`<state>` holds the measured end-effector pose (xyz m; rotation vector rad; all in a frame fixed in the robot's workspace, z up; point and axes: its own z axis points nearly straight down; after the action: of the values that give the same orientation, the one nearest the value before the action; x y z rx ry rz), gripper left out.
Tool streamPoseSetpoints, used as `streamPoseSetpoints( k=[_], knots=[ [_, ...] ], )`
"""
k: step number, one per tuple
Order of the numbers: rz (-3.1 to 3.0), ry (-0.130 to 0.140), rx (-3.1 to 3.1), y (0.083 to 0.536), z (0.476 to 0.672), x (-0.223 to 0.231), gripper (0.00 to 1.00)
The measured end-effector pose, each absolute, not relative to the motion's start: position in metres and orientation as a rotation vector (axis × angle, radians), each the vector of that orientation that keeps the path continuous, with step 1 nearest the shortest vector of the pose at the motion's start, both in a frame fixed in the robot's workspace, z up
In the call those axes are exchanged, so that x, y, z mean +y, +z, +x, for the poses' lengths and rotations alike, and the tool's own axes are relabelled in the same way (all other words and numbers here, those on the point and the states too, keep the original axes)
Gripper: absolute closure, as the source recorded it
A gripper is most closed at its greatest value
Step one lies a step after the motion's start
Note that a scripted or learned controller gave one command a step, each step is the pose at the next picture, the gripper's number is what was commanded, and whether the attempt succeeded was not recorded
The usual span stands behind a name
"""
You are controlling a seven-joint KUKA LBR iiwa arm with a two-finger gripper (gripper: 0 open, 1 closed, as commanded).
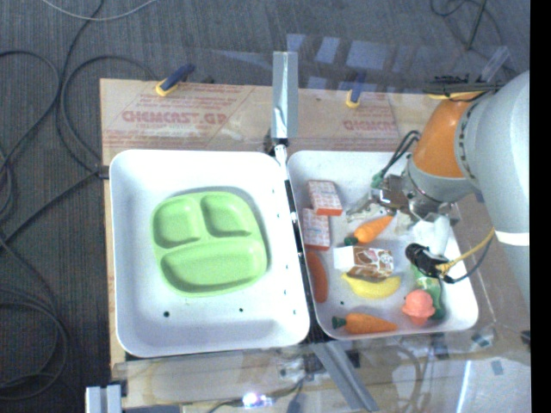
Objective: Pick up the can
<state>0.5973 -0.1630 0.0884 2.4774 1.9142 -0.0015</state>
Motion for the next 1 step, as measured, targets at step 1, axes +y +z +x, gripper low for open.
streamPoseSetpoints(
  k=[1],
  knots=[
    [2.511,-0.006,1.898,0.1014,0.596,-0.204,0.0]
  ],
)
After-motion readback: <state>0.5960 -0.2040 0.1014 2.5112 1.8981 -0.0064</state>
